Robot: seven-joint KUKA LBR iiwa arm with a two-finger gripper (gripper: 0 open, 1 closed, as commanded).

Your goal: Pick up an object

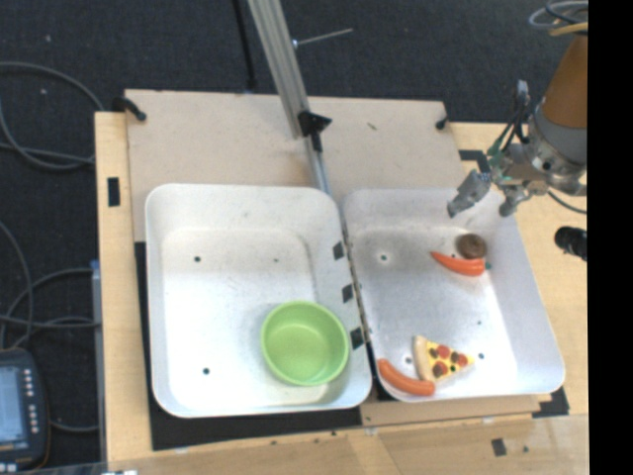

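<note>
The likeliest target, an orange chilli-shaped object (pixel 459 262), lies in the right bin (pixel 514 310) near its far right corner, with a small brown round piece (pixel 472 245) touching its upper side. Nearer the camera in the same bin, a pizza-slice toy (pixel 438 358) rests against the front wall, and a second orange sausage-like piece (pixel 405 379) lies just beside it. A green bowl (pixel 305 341) sits in the left bin (pixel 198 265), near its front right corner.

The gripper (pixel 491 192) hangs above the far edge of the right bin, just beyond the chilli. Its fingers (pixel 468 197) are spread apart and grasp nothing.

Assessment: nothing is lifted. Descent onto an object, closure and the lift all remain to be done.
</note>
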